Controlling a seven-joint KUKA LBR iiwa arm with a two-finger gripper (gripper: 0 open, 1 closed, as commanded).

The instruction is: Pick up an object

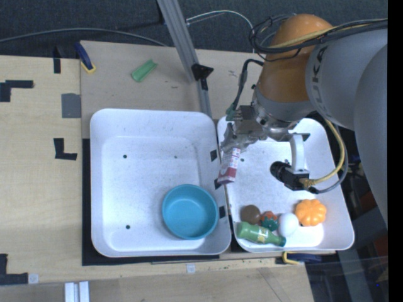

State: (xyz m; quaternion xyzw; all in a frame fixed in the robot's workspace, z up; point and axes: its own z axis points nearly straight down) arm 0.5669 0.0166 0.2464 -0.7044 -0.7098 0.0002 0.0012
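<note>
Evidently the end effector (242,134) grips a slim red-and-white tube (230,163) by its top end, so the tube dangles over the left edge of the right bin (337,228) — apparently lifted. Other objects (orange pumpkin (311,211), green bottle (259,233)) crowd that bin's near end; a blue bowl (189,211) sits in the left bin (119,143).

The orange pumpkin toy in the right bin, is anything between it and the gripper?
Nothing visible blocks it. The gripper is up near the bin divider; the orange pumpkin toy sits toward the right bin's near corner, its top uncovered.
</note>
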